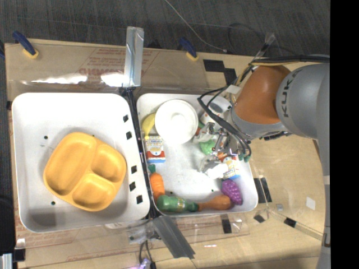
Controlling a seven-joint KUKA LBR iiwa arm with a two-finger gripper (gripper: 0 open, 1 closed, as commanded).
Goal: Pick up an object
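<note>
My gripper [216,150] reaches down into the right bin [185,175] from the right, near its right side. It hovers over a small green item [207,148] and a white and orange piece [220,167]. Around it lie purple grapes [231,190], a carrot [215,204], a green bottle [173,204], an orange item [156,184], a small carton [155,149], a banana [147,124] and a white plate [176,121]. Nothing is visibly between the fingers.
The left bin [33,122] holds a yellow divided tray [85,170]. Black cables [216,102] loop off the wrist over the right bin's far right corner. A metal clamp [133,58] stands between the bins at the back.
</note>
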